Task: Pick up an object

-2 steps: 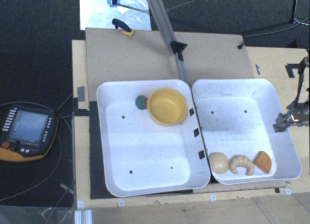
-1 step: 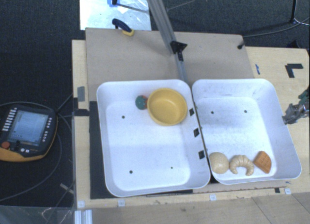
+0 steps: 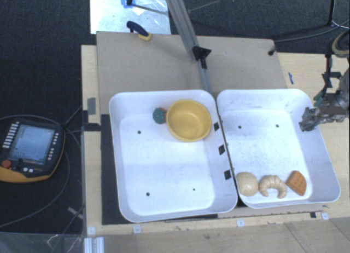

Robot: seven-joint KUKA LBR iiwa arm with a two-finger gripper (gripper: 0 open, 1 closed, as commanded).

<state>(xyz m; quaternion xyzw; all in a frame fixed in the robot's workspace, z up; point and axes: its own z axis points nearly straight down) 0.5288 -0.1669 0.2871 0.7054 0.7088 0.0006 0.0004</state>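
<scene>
A yellow bowl (image 3: 188,120) sits at the back right of the left bin (image 3: 131,164), with a small dark green ball (image 3: 159,115) touching its left side. Along the front of the right bin (image 3: 262,137) lie a pale round bun (image 3: 246,183), a croissant (image 3: 273,185) and an orange waffle-like cracker (image 3: 296,182). My gripper (image 3: 309,120) hangs at the right bin's far right rim, well behind the cracker, with nothing visible between its fingers.
A grey tripod pole (image 3: 186,27) slants down to the back edge between the bins. A teach pendant (image 3: 30,149) lies on the floor at the left. A blue and yellow clamp (image 3: 138,29) rests on the board's back left corner.
</scene>
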